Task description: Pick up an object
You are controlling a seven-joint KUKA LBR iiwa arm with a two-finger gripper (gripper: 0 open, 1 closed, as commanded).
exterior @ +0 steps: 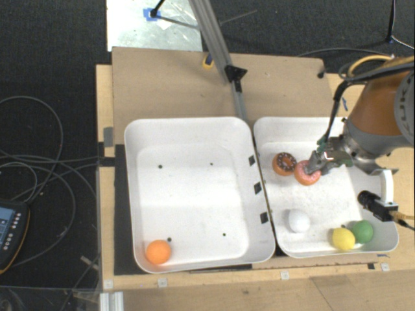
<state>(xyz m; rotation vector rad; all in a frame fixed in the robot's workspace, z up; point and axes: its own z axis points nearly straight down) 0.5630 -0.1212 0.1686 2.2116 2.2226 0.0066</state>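
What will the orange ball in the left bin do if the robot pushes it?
The orange ball looks round and smooth, so it would probably roll rather than slide. It sits close to the near-left corner of the left bin, so the wall would likely stop it soon. Its roundness might make it slip from the hand.

The arm (382, 109) is running off the right edge, so most of it is cut away. The gripper (318, 164) is sitting right on the pink donut (307, 173), covering part of it — the fingers are too small and dark to make out. The green ball (363, 231) is hiding partly behind the yellow ball (343, 238). A dark screen thing (10, 229) is getting cut off at the left edge — its picture is too blurry to read.
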